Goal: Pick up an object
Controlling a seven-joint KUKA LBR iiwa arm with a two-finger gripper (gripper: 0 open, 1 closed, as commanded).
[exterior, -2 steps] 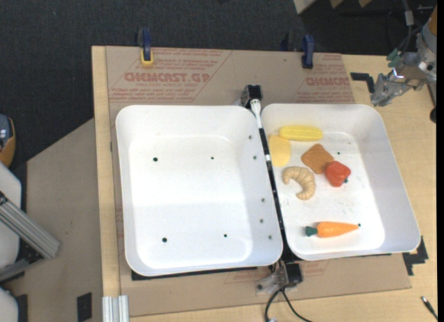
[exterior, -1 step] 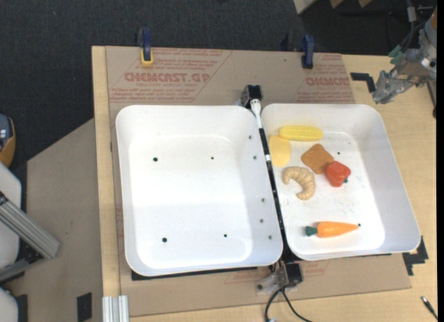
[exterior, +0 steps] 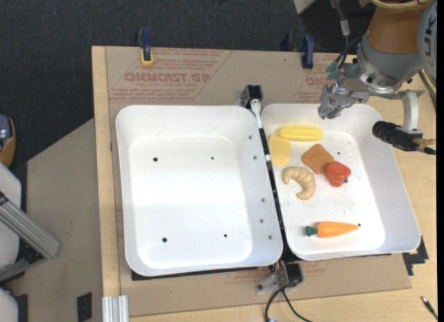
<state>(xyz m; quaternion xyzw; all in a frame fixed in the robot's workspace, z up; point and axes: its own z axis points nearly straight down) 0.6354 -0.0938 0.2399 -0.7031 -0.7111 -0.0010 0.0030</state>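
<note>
Two white bins sit side by side, the left bin (exterior: 187,189) and the right bin (exterior: 388,202), which holds five items: one corn cob (exterior: 300,133), croissant (exterior: 300,181), carrot (exterior: 333,229), brown cracker (exterior: 317,157) and red pepper (exterior: 338,173). The gripper (exterior: 331,107) hovers over its far rim, its grip impossible to tell

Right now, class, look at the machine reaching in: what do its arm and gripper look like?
The arm is a thick rounded body, grey at the wrist with a broad orange band above it. Dark cables run beside it. At its end sits a small grey metal gripper with greenish details on its mount.
</note>
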